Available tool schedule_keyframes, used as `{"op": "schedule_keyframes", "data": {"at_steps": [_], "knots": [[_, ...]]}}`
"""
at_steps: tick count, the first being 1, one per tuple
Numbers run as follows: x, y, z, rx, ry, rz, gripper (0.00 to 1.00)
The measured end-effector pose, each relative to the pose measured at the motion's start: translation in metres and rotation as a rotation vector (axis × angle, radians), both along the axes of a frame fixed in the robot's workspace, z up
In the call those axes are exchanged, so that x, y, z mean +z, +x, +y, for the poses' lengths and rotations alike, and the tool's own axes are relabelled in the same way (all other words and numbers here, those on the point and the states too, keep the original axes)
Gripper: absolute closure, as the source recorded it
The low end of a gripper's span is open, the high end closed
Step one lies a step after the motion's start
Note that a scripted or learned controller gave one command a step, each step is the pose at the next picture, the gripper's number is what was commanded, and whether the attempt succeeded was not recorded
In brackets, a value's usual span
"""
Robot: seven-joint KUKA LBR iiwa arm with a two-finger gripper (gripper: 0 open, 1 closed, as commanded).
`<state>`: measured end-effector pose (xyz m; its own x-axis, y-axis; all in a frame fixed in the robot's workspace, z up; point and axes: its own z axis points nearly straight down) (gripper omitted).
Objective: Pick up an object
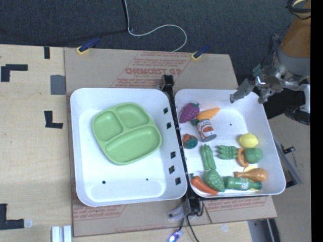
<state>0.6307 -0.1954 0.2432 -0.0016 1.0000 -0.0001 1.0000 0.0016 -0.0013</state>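
A grey robot arm with an orange band reaches in from the right, its claw hovering above the upper right edge of the right bin. One grey finger points down and left; whether the claw is open or closed cannot be told, and nothing is seen in it.

No pick has begun. All the candidate objects lie in the right bin, below and to the left of the claw. Nearest are an orange carrot, a purple bunch of grapes and a small can. Farther below sit a yellow lemon and crowded green toy vegetables.

To do this well, the claw probably should drop straight onto an object with free space around it, such as the lemon or the carrot, avoiding the crowded bottom row.

The left bin, well to the claw's left, holds a green divided plate.

Red print on the cardboard beneath is too blurred to read. The can's label is illegible.
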Motion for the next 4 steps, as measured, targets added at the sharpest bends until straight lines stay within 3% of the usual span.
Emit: {"op": "schedule_keyframes", "data": {"at_steps": [1,2,3,4], "knots": [[0.139,-0.054,0.074,0.007,0.000,-0.009,0.00],[0.164,-0.138,0.172,0.011,0.004,-0.001,0.00],[0.172,-0.135,0.166,0.003,0.000,0.001,1.00],[0.232,-0.105,0.238,0.007,0.002,-0.006,1.00]]}}
